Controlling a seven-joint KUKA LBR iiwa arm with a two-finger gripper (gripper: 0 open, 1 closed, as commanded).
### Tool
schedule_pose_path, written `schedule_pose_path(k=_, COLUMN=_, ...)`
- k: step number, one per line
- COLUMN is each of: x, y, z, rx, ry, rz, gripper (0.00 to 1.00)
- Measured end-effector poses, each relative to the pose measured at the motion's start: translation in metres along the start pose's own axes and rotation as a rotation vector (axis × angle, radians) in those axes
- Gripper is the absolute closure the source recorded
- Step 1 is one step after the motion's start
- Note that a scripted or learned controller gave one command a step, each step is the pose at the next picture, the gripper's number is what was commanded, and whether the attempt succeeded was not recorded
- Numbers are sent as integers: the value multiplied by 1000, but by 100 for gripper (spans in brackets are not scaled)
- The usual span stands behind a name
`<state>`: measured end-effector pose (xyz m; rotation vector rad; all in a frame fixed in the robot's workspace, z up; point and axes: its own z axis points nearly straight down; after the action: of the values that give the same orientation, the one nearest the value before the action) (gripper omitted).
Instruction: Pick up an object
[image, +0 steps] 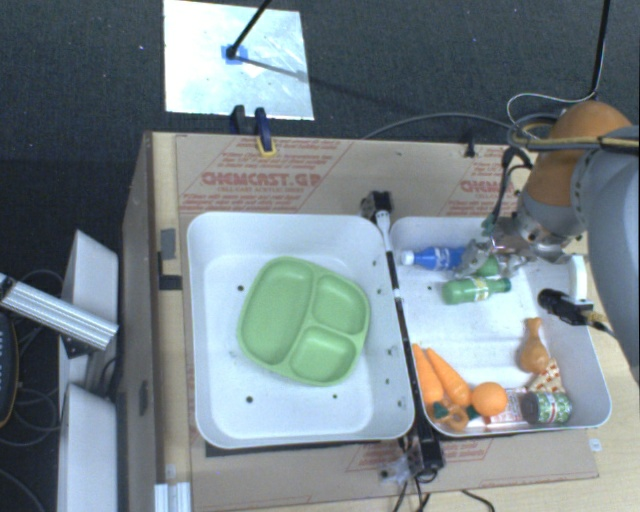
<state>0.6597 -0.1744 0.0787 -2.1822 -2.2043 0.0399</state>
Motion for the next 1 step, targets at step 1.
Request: schedule_pose_path(k=1, x=-10, y=0, z=0, rx=0, ry=3, rz=1, gripper=0)
